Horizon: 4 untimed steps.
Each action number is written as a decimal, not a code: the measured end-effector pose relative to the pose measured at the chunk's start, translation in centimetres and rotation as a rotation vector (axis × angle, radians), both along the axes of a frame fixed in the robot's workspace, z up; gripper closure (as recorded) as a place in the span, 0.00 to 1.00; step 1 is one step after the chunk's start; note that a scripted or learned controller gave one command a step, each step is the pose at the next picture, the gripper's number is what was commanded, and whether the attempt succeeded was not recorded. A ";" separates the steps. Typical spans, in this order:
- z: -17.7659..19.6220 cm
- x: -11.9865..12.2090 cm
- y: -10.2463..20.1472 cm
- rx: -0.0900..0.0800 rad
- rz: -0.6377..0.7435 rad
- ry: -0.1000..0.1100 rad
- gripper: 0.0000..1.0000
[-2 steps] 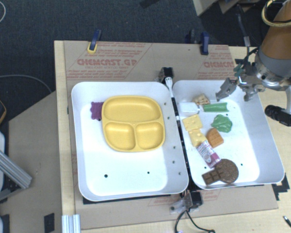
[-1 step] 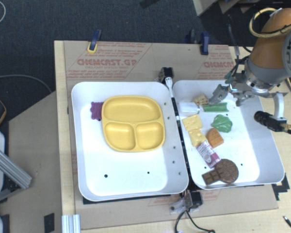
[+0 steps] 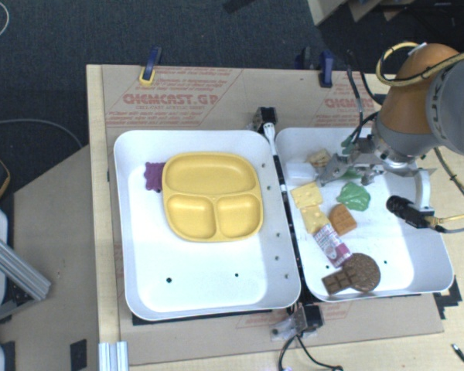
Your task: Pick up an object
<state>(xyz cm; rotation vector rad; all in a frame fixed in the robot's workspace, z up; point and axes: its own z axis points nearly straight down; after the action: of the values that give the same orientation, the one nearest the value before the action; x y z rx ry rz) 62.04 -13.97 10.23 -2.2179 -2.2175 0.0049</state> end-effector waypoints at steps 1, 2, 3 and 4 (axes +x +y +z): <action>-1.9 0.0 0.0 -0.001 0.000 -0.002 0.00; -0.7 0.1 0.0 -0.001 -0.001 -0.006 1.00; 3.8 0.4 0.4 -0.003 0.001 -0.012 1.00; 10.0 0.8 1.1 -0.004 0.003 -0.015 1.00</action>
<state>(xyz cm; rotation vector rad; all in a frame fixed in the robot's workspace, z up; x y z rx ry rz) 62.84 -12.85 20.22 -2.2243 -2.2300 -0.0080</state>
